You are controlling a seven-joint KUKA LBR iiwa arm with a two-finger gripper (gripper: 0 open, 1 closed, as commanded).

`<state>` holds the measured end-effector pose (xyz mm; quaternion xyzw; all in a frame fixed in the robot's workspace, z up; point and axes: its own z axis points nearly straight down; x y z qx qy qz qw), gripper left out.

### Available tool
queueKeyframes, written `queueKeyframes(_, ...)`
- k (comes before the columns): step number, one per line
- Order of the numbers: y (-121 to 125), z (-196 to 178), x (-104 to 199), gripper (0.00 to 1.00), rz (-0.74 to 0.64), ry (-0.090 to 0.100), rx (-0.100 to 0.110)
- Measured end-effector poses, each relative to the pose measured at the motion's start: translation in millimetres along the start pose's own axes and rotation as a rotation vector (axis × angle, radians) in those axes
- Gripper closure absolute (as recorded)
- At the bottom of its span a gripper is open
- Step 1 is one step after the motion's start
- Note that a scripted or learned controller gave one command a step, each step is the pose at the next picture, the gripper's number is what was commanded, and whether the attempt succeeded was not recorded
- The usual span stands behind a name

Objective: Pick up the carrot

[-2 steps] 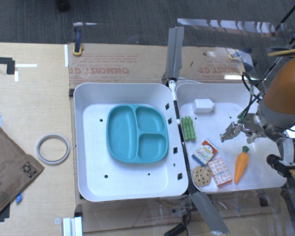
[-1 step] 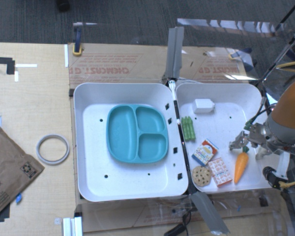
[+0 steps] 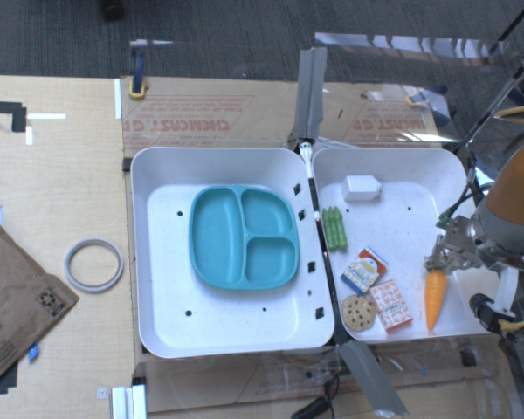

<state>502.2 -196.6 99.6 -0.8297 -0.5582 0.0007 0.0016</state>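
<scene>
Pale wood surface (image 3: 52,190) carrying two white bins side by side, seen from above at a slant. Nearest the viewer, in the right bin (image 3: 410,160), lie a cookie (image 3: 358,312), a red-and-white packet (image 3: 391,306) and a blue-and-white packet (image 3: 363,271); the carrot (image 3: 433,298) rests at this bin's near right corner. Its long axis runs roughly near-to-far, leafy top pointing away from the viewer, tip toward the near wall. The end effector (image 3: 450,256) sits just beyond the carrot's top, touching or almost touching that end, so the carrot lies directly on its near side; a grasp would call for a short shift along the axis toward the body. Whether the end effector is released or clenched cannot be told: its tips blur into cabling and the carrot's top. The arm is cut off at the right edge. Farther back lie a green vegetable (image 3: 334,228) and a white block (image 3: 362,187). The left bin (image 3: 157,260) holds a teal tray (image 3: 244,236); a tape ring (image 3: 94,264) lies on the surface beyond it.
</scene>
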Motion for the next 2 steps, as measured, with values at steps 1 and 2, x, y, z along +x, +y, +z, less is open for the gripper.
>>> queueKeyframes(1, 9.3, -103.5, -8.4, 1.0, 0.056, -0.003, -0.002)
queueKeyframes(2, 66.6, -100.8, 82.6, 1.0, 0.086, -0.003, 0.0)
